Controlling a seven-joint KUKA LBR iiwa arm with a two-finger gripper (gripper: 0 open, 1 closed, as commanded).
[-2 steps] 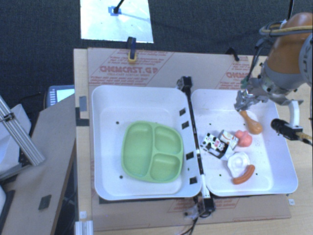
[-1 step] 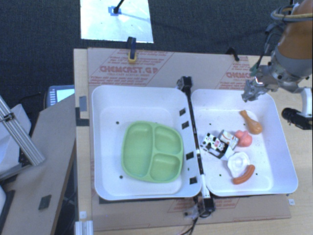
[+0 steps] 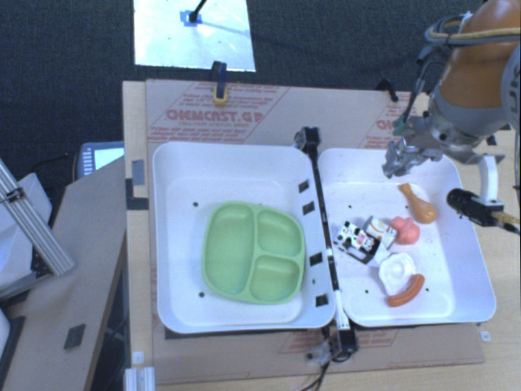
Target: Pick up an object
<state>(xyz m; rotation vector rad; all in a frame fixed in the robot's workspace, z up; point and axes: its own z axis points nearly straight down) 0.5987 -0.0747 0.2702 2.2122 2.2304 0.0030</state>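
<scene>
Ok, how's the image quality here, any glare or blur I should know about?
Camera view: even, soft lighting with faint shadows; the white bins look bright and nearly washed out; a shiny sheet beyond the bench reflects light; the small toys, like the sausage, are soft-edged; the gripper is slightly blurred.

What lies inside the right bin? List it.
The right bin holds a drumstick toy, a pink piece, a black-and-white block, a fried egg and a sausage. The block's underside is hidden.

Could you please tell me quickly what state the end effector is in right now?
End effector: above the right bin's far edge, nothing visible in it; open or closed cannot be told.
</scene>
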